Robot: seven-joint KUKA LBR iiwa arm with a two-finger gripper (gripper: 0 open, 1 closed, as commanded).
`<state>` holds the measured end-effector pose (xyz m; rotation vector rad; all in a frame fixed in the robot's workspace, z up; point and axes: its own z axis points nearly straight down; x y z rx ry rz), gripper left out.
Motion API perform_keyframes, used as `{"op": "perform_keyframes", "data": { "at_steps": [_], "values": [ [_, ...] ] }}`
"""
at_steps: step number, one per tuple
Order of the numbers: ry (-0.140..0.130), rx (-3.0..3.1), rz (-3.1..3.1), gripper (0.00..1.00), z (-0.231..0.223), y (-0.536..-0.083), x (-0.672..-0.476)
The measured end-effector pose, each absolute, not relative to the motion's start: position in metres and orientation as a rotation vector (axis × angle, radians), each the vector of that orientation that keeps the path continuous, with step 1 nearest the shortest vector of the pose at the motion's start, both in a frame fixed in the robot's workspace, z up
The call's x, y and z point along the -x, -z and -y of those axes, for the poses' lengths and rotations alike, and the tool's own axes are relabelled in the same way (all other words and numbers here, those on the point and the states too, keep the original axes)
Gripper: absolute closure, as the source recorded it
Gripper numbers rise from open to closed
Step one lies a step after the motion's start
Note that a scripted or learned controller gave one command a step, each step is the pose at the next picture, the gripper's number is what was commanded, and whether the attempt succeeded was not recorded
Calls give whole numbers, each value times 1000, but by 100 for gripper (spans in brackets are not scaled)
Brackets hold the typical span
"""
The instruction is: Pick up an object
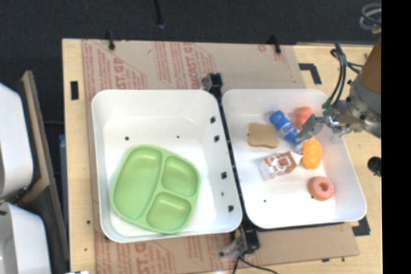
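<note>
Five items: clustered in right bin [350,202], all crowded near fingers [316,127].
Fingers: state unclear, nothing visibly held.
Nearest: orange fruit [311,154] just below; blue bottle [283,126] beside.
Risk: crowding may nudge neighbours, spoil grasp.

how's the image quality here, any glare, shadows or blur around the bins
Camera view: lighting is even and soft; the left bin looks slightly washed out along its rim but shows no harsh glare; the green divided plate casts only a faint shadow; the whole frame is a little soft, and the tool near the blue object is too blurred to read its fingers.
</note>
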<state>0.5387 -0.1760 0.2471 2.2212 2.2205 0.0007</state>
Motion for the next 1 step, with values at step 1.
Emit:
{"op": "perform_keyframes", "data": {
  "at_steps": [1],
  "values": [
    [6,-2229,-2223,0,195,-153,-519]
  ]
}}
